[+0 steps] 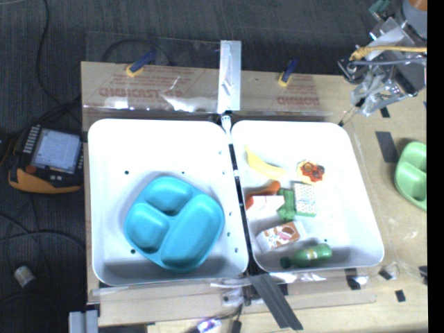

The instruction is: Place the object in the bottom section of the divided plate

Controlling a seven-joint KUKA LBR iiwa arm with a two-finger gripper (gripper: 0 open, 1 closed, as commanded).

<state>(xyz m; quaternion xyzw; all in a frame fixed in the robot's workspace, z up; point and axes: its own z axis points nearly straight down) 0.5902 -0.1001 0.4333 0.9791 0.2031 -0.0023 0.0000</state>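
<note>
1. The blue divided plate (pixel 175 220) is lying in the left bin (pixel 111 151); its large section is facing the lower right, toward the divider between the bins.
2. The right bin (pixel 347 186) is holding the candidate objects: a yellow piece (pixel 262 162), an orange piece (pixel 267 188), a small patterned packet (pixel 305 198), a boxed item (pixel 279 235) and a green bottle (pixel 307 255) lying on its side.
3. The tool (pixel 378 82) is hovering at the upper right, beyond the bins, over the surface (pixel 388 207). Its state cannot be determined; nothing is visibly carried.
4. Judged step: pre-grasp. The next move is calling for a descent into the right bin onto one object.
</note>
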